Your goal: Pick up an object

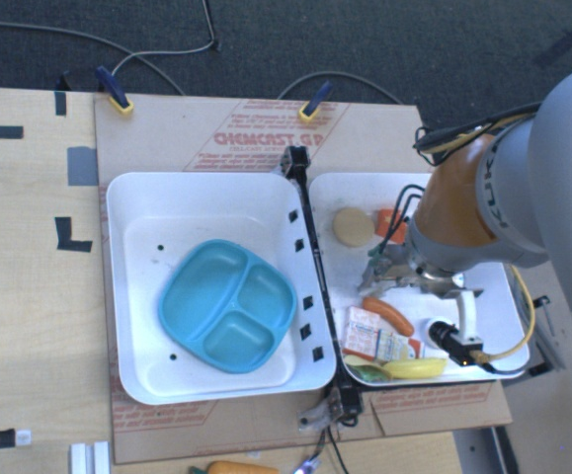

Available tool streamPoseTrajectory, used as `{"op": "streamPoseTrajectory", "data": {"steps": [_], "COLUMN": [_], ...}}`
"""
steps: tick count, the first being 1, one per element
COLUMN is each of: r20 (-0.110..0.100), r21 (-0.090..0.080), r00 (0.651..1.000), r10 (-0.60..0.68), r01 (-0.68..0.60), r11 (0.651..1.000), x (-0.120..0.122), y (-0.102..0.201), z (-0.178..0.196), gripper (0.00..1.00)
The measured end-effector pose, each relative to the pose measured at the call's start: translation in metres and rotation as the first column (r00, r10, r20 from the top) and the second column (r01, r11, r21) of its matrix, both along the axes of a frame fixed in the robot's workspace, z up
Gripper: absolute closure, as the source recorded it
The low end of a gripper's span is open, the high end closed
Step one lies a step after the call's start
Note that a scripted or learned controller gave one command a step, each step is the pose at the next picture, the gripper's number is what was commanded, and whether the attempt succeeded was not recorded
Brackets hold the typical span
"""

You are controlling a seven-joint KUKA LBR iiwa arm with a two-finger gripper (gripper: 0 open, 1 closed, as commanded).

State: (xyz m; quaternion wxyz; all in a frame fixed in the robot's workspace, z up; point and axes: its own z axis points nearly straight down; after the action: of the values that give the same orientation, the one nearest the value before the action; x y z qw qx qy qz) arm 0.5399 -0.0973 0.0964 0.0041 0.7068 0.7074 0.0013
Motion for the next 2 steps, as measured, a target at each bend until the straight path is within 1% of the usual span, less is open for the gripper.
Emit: {"op": "streamPoseTrajectory", "data": {"steps": [1, 2], "r20": [-0.008, -0.009], "r21": [0.004, 0.004], "r00": [1.000, 1.000], "r10": [0.001, 0.001], "r01": [-0.001, -0.001], "r11": [1.000, 1.000], "x": [-0.0272, -0.0274], "y": [0.0599, 0.0598], "z": [0.1226, 0.1223], "gripper": [1.00, 0.00]}}
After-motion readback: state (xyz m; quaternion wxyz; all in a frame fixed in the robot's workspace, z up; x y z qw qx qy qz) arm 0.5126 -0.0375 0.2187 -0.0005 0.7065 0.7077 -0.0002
